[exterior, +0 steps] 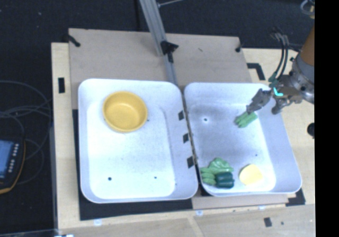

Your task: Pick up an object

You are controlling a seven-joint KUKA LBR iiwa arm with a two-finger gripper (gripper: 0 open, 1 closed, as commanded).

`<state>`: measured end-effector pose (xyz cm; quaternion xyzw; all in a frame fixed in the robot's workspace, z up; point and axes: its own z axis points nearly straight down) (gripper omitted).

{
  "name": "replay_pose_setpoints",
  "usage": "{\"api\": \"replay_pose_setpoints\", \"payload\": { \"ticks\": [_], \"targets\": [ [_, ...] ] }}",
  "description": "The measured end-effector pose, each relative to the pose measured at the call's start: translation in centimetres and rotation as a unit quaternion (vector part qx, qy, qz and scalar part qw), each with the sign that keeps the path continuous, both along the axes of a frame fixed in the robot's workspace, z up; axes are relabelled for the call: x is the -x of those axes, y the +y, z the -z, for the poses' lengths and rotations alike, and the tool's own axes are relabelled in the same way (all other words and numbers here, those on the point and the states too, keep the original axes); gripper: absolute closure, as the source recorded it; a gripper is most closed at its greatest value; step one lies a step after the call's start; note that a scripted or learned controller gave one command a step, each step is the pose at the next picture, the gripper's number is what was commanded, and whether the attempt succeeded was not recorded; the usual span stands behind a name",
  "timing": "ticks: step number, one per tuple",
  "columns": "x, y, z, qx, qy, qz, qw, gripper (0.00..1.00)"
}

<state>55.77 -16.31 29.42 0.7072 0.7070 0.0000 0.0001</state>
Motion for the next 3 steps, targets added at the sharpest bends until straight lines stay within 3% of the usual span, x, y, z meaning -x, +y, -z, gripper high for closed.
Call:
{"api": "replay_pose_setpoints", "payload": {
  "ticks": [1,3],
  "targets": [
    [0.0,0.0,0.0,0.0,0.0,0.0,1.0,0.0],
    [-0.6,0.7,9.1,-0.0001,0.002,0.0,1.0,0.0]
  ]
}}
